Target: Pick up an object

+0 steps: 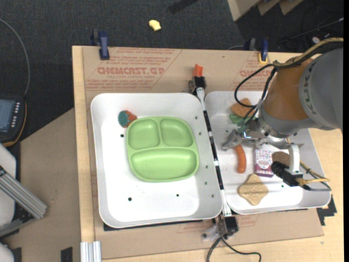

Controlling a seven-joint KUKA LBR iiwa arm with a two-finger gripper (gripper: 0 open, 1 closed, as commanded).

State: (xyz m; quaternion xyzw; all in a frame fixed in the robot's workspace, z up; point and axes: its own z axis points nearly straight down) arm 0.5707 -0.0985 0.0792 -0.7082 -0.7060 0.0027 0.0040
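My gripper (233, 140) hangs low over the left part of the right bin (218, 113), open, with nothing between its fingers. Just below and right of it lies an orange sausage-shaped piece (240, 159). A purple and white small box (263, 161) lies beside that piece. A tan waffle-like cracker (253, 189) sits near the bin's front edge. A tan item (240, 107) lies at the bin's back, partly hidden by the arm and its cables.
The left bin (109, 190) holds a green divided plate (161, 148) and a small red and green item (127, 118) at its back left. The arm's grey and orange body (305, 94) covers the right bin's back right.
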